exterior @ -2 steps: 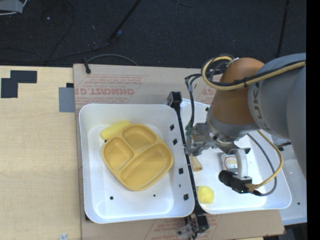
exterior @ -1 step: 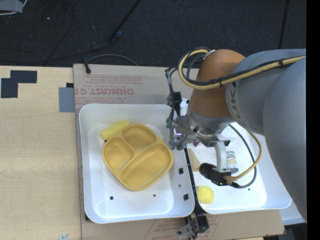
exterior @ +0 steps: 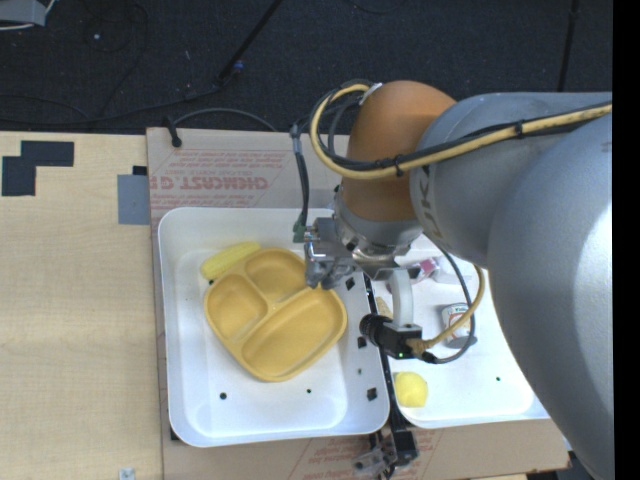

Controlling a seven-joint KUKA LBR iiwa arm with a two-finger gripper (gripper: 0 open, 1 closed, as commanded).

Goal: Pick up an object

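The grey arm (exterior: 530, 228) fills the right side of the frame, its orange band (exterior: 395, 143) showing as a rounded dome near the upper centre, with yellow and black cables looped around it. Below the dome the wrist drops toward the divide between the two white bins. The gripper (exterior: 322, 266) sits at the centre of the frame, just over the upper right edge of a yellow divided plate (exterior: 275, 313); whether it is open or closed cannot be told from this angle, and nothing is seen held by it.

The yellow divided plate lies in the left bin (exterior: 190, 388), occupying its middle, with three compartments facing up. A flat yellow piece (exterior: 228, 259), partly tucked under the plate's upper left rim, lies toward the bin's upper left.

In the right bin (exterior: 500, 393), a small yellow lump (exterior: 411, 389) rests near the lower left corner, close to the divide. A small pink and white item (exterior: 428, 267) lies higher up, beside the arm's wrist, partly hidden by it.

The bins stand on brown cardboard (exterior: 220, 178) with printed lettering, on a pale wooden bench (exterior: 70, 318).
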